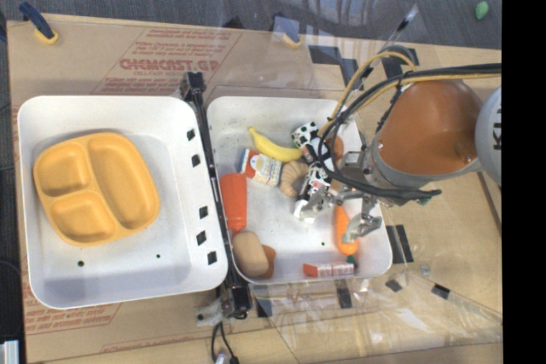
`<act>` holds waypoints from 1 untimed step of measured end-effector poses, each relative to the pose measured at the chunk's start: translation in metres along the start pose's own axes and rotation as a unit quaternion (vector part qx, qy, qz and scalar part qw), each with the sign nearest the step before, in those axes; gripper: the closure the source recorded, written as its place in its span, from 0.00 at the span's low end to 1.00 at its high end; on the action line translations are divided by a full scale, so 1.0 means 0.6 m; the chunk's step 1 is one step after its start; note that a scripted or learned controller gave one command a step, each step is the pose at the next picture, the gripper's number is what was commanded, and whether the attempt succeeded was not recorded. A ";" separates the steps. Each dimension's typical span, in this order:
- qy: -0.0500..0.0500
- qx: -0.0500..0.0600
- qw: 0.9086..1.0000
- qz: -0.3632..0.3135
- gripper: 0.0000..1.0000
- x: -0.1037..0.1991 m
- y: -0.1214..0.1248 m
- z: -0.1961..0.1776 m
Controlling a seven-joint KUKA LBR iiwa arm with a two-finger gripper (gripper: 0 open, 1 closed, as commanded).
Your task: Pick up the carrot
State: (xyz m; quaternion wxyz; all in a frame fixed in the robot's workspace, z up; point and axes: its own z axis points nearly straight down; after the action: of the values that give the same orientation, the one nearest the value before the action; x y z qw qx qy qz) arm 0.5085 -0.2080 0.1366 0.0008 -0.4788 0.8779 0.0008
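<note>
Carrot point(342, 228) lies near the right bin's point(281, 108) right wall, just beside my claw point(338, 210), whose fingers straddle it; whether they are closed on it I cannot tell. Judging so, lifting remains undone.

Single fixed camera above bench point(102, 55), angled down, both white bins point(51, 286) framed.

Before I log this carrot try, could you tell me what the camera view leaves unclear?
- Grip: the gripper stands over the carrot; finger contact is too small to tell.
- Carrot: its upper end is covered by the gripper.
- Black-and-white toy: partly behind cables.
- Small carton: print too small to read.
</note>
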 end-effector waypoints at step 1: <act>-0.003 0.000 0.991 -0.134 0.00 -0.012 -0.005 0.073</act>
State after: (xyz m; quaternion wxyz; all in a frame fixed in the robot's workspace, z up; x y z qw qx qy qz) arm 0.5149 -0.2033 0.0925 0.0037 -0.5922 0.8058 0.0027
